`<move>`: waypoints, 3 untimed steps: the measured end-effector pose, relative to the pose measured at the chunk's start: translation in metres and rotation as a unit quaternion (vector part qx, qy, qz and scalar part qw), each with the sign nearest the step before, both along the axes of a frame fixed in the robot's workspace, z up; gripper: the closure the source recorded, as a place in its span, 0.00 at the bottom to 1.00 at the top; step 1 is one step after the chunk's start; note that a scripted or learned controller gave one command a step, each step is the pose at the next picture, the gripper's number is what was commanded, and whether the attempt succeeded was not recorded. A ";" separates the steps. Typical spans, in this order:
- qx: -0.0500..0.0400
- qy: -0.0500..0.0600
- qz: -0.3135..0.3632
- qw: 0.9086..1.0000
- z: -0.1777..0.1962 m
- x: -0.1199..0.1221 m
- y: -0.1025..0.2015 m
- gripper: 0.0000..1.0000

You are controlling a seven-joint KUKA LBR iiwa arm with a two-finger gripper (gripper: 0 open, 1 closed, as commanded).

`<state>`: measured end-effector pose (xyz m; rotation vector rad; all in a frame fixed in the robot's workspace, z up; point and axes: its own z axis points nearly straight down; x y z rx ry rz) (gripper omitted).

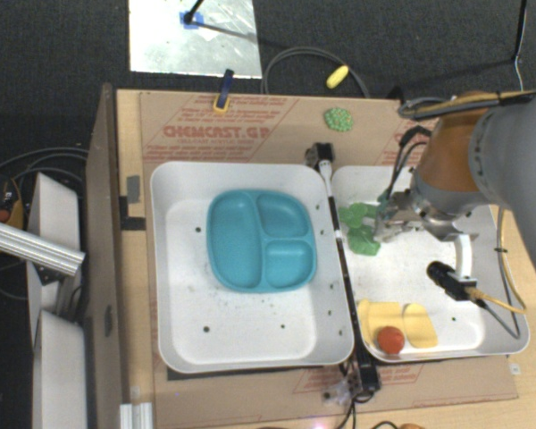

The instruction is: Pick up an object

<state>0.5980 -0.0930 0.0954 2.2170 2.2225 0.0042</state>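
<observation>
In the right bin (482, 342): one green object (362, 229), one red ball (390, 339)

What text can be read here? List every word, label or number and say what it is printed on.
"CHEMCAST", in red on the brown board behind the bins; the letters after it, perhaps "GP", are unclear.
A faint repeat of the red print along the board's front edge is too small to read.
Nothing readable on the bins, the blue tray or the arm.
</observation>
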 end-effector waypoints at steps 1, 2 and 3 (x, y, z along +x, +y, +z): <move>0.000 0.000 0.000 1.000 0.000 0.000 0.000 0.00; 0.000 0.000 0.002 1.000 -0.011 0.030 0.005 0.00; 0.002 0.010 -0.001 1.000 -0.011 0.069 -0.018 0.00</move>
